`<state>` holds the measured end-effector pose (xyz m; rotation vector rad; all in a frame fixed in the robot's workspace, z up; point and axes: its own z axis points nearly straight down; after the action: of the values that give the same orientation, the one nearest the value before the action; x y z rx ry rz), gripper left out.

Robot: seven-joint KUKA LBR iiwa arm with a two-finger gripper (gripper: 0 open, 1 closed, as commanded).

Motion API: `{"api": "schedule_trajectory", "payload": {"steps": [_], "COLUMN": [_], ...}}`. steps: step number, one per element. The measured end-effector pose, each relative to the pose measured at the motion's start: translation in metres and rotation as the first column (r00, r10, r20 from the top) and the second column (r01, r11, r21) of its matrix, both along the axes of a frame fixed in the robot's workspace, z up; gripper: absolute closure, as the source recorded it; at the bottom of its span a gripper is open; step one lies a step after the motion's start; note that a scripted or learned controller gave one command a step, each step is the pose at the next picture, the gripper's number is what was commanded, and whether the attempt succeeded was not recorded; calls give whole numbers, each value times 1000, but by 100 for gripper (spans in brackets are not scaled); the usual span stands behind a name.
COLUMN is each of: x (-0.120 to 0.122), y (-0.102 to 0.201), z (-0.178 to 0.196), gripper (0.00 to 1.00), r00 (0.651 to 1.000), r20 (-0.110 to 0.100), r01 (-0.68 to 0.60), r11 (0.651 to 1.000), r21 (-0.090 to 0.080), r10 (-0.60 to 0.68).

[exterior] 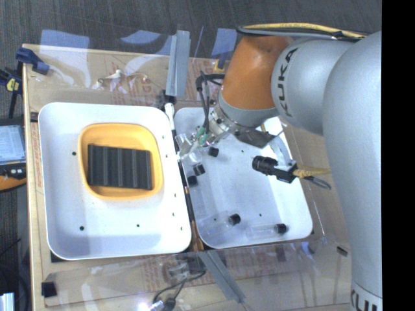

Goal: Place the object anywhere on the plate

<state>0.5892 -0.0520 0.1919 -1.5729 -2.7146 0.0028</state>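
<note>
Camera view: the scene seen from above at a slant, with the arm [331, 76] coming in from the right.
Task thing: a black ribbed block [120, 167] lies flat on the yellow plate [120, 133], well inside its rim.
Plate: it sits in the left bin [58, 225], a little toward the back and left of the middle.
End effector: the end effector [194, 149] hangs over the back left corner of the right bin [259, 199], just beside the wall shared with the left bin. It cannot be told whether it is spread or pressed together, and nothing is seen gripped in it.
Around: two small dark pieces [233, 219] lie near the front edge of the right bin, one of them at the front right corner. A grey metal rail [174, 63] runs back from between the bins.
In the way: the bulky arm and its orange band [256, 70] cover the back of the right bin. The plate and block lie in open view.
Materials and shapes: the bins are smooth, white, shallow, with rounded corners. The plate is a rounded rectangle with a glossy raised rim. The block is rectangular, matte, with parallel grooves running front to back.
Desk: the desk [97, 76] is pale brown with shiny patches and blue tape [65, 41] at the back.
</note>
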Motion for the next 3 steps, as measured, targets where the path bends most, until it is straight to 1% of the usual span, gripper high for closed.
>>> {"api": "schedule_trajectory", "payload": {"steps": [1,2,3], "x": [0,9,10], "y": [0,19,28], "z": [0,1,15], "gripper": [0,0,0], "r00": [1000,1000,1000], "r20": [0,5,3], "r01": [-1,-5,-18], "r11": [1000,1000,1000], "r21": [0,-1,-1], "r10": [1,5,18]}}
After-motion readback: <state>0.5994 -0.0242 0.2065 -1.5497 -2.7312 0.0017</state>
